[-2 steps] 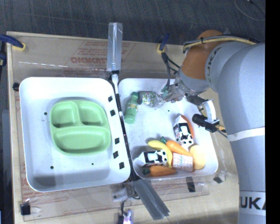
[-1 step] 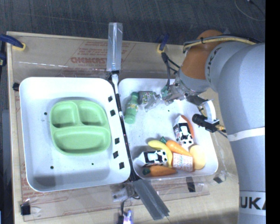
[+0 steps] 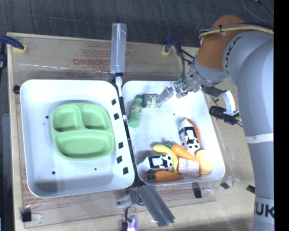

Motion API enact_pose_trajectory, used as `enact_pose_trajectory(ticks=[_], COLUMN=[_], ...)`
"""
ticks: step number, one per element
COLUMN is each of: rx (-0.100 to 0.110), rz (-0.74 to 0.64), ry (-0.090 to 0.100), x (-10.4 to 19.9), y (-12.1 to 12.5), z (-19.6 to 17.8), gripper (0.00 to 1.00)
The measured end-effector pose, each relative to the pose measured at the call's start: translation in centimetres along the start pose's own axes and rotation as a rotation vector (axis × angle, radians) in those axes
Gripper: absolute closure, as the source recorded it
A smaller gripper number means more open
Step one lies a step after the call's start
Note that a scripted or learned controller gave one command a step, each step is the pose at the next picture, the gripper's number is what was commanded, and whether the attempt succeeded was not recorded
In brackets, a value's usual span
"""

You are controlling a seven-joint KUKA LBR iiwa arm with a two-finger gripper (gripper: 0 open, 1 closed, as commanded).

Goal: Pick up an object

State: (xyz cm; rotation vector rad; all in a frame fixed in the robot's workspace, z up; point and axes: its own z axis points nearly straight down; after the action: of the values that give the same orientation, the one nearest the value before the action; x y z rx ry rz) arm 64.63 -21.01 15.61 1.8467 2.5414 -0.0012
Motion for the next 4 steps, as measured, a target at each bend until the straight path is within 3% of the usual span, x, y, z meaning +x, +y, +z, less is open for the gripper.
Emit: enact_pose_trajectory(ticks=[1, 2, 3, 4], rx=[0.001, 0.001, 0.001, 0.002], rz=[-0.133, -0.157, -0.201, -0.203], ry=[0.001, 0.001, 0.001, 0.001], x=[2.0, 4.4, 3.9, 3.8], y=[-6.4, -13.8, -11.8, -11.9], z=[-5.2, -4.6, 6.5, 5.6], gripper=[0.0, 0.0, 0.0, 1.0])
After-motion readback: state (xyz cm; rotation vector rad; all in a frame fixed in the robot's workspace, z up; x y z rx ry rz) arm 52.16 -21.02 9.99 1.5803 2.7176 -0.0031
